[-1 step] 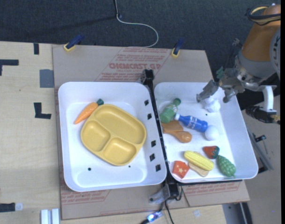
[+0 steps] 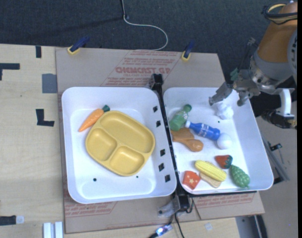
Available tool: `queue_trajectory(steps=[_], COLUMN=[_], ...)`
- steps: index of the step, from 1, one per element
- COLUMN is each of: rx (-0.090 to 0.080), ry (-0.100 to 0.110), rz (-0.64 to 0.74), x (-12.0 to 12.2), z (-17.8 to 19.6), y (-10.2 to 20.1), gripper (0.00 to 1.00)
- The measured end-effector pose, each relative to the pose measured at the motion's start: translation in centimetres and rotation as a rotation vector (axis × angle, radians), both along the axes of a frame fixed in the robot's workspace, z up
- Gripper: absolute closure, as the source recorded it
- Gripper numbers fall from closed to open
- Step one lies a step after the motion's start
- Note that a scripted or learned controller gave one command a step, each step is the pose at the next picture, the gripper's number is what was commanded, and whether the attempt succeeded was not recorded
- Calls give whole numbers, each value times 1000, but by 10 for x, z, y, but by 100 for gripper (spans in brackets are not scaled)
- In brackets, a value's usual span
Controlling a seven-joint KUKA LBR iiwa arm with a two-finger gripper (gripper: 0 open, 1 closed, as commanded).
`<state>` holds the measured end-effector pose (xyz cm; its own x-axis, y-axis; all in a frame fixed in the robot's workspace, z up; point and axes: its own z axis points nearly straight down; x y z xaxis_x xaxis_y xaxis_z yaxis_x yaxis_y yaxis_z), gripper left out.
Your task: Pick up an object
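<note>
A rounded grey metal arm is seen, banded in glossy orange above the wrist (the orange catches the light). A pale grey two-finger gripper is mounted below, with small teal fittings.

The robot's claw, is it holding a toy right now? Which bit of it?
No toy shows between the fingers of the gripper. It hangs over the top corner of the right bin, up and right of the blue bottle.
</note>
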<state>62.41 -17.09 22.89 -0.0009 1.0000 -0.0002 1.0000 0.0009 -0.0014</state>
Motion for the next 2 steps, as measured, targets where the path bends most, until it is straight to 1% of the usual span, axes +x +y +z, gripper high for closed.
queue_trajectory(steps=[1,2], rx=[0,0], ry=[5,6], rz=[0,1], x=[-1,2], z=[-55,-119], y=[-9,-11], gripper=[0,0])
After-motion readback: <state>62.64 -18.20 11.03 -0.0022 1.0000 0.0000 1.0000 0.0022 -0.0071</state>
